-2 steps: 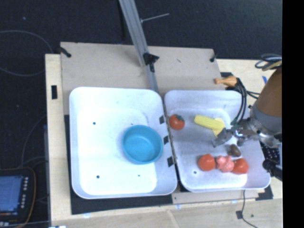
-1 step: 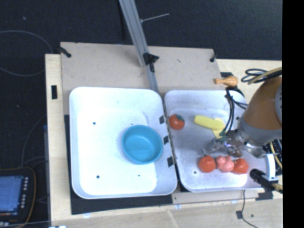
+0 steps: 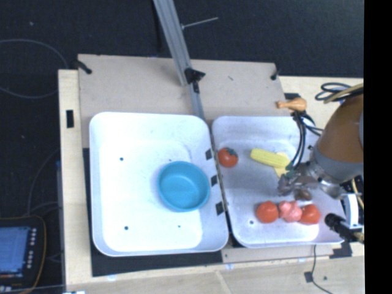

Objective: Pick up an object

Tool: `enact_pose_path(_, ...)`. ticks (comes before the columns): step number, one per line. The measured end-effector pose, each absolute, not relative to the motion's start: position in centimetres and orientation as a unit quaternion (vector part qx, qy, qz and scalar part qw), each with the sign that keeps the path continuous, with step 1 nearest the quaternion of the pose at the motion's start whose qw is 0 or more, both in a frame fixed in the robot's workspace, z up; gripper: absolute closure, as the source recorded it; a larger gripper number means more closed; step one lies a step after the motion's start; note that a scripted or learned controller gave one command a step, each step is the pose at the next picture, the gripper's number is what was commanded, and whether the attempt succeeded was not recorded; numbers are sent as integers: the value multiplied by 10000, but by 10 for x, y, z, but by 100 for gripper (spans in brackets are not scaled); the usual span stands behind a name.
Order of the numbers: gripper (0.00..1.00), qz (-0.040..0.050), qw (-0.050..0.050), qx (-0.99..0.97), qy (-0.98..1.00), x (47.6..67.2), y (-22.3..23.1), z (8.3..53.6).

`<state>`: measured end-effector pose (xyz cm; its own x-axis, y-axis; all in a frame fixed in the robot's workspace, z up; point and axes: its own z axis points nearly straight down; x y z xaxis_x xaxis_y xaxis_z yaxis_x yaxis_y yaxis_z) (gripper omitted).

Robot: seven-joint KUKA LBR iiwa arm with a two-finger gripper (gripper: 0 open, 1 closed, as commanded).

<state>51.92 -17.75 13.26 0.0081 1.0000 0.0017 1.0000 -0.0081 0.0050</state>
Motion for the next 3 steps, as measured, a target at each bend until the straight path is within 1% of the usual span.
enact_pose_path(1,100,29,36,7107,7035,516,-186,194)
enact_pose_path(2,100,36,46,7050,7092,518,-189,262)
enact_pose_path(3,100,17,24,7044,7098,520,-190,266)
